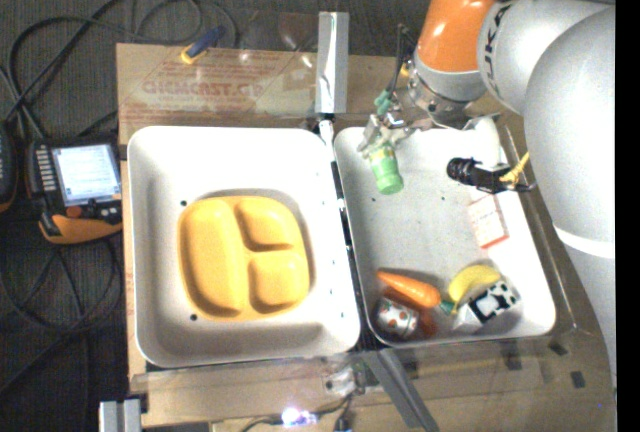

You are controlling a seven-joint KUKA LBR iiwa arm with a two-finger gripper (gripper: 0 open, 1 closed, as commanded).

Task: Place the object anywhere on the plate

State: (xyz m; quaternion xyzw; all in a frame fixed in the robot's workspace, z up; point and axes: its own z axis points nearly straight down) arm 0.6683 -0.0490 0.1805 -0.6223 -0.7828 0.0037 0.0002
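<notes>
Our claw (384, 142) grips a green bottle (386, 170) above the right bin (520, 325). We should lift clear of the rims, then lower gently onto the yellow plate (244, 253).

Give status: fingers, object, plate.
Fingers shut on green bottle, above right bin. Yellow plate in left bin. Nothing in the way.

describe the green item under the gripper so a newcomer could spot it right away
Start at the right bin, then go to its upper left corner, just below the gripper. The green bottle hangs there, small and pale green, upright with a slight tilt, its top between the fingers. It is the only green thing; the carrot, banana and other items cluster at the bin's bottom edge.
</notes>
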